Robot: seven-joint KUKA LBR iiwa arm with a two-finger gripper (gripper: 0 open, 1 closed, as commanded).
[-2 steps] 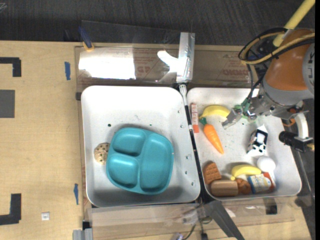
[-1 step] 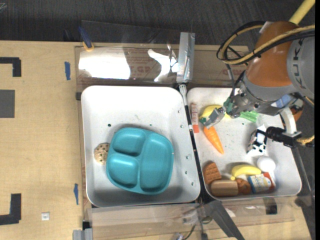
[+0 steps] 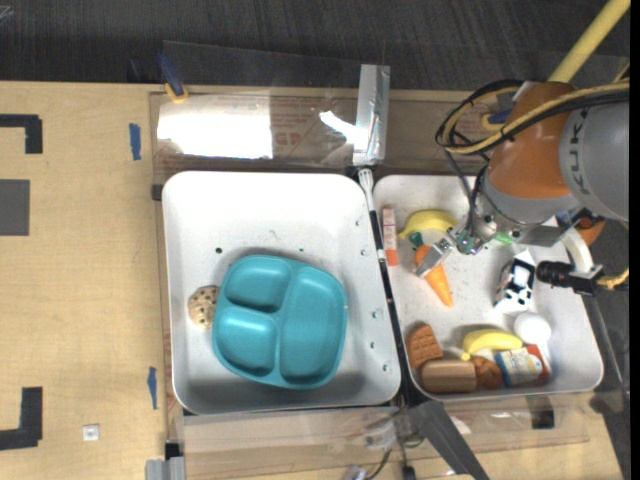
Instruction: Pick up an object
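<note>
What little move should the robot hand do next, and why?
Probably slide a little toward the carrot and lower. The gripper is over the right bin, close to the carrot and the upper banana, with nothing visibly held. The carrot has mostly bare bin floor around it, so it looks like the easiest thing to grab.

Left bin (image 3: 260,206): back half bare and open from above; front half taken by a teal divided plate (image 3: 280,318), with a cookie (image 3: 204,305) against its left edge. Right bin (image 3: 473,303): crowded, with banana (image 3: 428,223) and carrot (image 3: 438,284) at left, cow toy (image 3: 517,283) and egg (image 3: 532,326) at right, and a second banana (image 3: 492,341), bottle (image 3: 522,366) and brown bread pieces (image 3: 448,375) along the front wall. One narrow bare lane lies between carrot and cow toy, and the arm (image 3: 540,163) overhangs the back.
</note>
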